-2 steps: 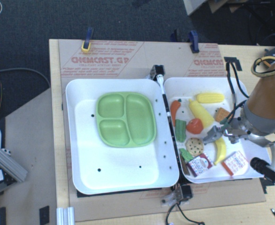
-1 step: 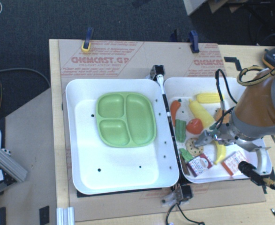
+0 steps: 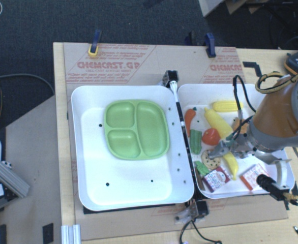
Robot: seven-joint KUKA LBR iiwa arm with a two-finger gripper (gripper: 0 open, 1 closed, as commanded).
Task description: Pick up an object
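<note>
My gripper [image 3: 221, 149] hangs low in the right bin [image 3: 286, 179], just beside the tomato [image 3: 210, 135] and over the cookie [image 3: 212, 162] (whether it is apart or together I cannot tell). The green divided plate [image 3: 137, 129] lies in the left bin [image 3: 88, 187].

we see the arm [image 3: 284, 118] run off the right edge, so its base is cut away. its bulk covers the right part of the right bin [image 3: 205, 193] and whatever lies beneath. the gripper [image 3: 225, 147] is too small and blurred for us to judge. the print on the red packets [image 3: 216, 179] is too fine to read.
</note>
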